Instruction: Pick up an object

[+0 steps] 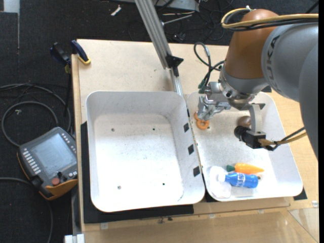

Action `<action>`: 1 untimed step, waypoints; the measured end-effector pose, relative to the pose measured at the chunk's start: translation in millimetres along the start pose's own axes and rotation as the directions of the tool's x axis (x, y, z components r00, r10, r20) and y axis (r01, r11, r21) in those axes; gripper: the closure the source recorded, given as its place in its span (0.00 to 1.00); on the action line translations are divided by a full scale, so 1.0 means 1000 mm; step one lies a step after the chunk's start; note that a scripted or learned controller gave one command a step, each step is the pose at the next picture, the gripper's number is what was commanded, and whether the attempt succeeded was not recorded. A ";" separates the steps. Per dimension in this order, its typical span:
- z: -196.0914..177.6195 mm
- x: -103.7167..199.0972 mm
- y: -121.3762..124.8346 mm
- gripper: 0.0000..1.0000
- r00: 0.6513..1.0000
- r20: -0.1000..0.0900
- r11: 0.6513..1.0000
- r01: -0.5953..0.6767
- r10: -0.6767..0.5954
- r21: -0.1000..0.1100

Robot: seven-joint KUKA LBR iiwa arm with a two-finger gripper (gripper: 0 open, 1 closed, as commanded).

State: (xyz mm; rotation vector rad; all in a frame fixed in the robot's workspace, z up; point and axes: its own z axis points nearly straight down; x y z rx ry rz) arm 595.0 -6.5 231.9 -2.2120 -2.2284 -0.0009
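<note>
A small orange object (203, 124) lies in the right-hand bin (283, 151), near its upper left corner, just right of the wall shared with the other bin. The jaws (206, 111) of the one arm (268, 44) hang directly above it, the metal tips right at its top edge; whether they touch or grip it cannot be told, and whether they are apart or together cannot be told either.

Counted in the right bin: one orange object under the jaws, one brownish rounded object (244, 121) to the right of it, partly hidden by the wrist hardware, one blue bottle (242, 179) lying on its side near the lower edge, one orange carrot-shaped piece (248, 168) just above the bottle, and one whitish piece (218, 178) at the bottle's left end. The three lower things sit close together, well apart from the jaws.

There are two white bins side by side on the tabletop (121, 65); the left bin (96, 135) fills the middle of the frame. A slanted metal rail (154, 27) runs from the top centre down to the bins' shared corner. One teach pendant (48, 161) lies on the dark floor at lower left.
</note>
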 end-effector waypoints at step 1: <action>-0.006 0.049 -0.006 1.00 1.000 0.000 1.000 0.001 -0.001 -0.001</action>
